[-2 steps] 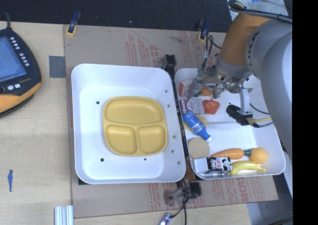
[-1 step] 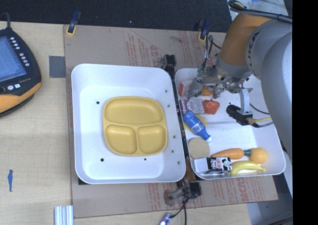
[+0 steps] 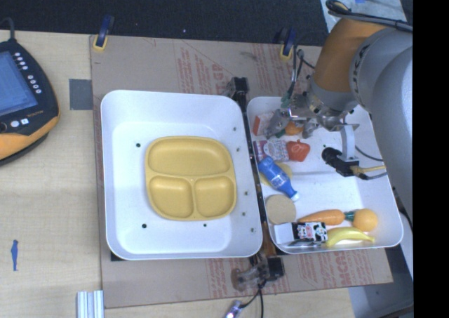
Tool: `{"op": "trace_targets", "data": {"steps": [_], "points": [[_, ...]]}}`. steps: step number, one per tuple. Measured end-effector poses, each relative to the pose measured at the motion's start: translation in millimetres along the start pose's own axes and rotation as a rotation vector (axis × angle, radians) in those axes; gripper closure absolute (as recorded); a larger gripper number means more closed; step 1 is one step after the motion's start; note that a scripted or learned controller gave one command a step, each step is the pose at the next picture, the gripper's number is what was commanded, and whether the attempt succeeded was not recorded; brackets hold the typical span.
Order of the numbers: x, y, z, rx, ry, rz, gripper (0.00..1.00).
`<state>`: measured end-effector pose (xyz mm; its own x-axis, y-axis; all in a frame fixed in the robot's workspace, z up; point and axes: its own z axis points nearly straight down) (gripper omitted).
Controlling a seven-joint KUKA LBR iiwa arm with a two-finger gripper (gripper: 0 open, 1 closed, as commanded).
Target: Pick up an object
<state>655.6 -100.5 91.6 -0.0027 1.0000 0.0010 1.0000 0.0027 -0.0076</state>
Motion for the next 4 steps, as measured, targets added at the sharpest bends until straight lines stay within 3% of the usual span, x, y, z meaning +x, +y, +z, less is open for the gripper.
{"op": "trace_targets", "data": {"steps": [4], "points": [[4.2, -0.6, 0.2, 0.003, 0.0, 0.0, 0.0]]}}
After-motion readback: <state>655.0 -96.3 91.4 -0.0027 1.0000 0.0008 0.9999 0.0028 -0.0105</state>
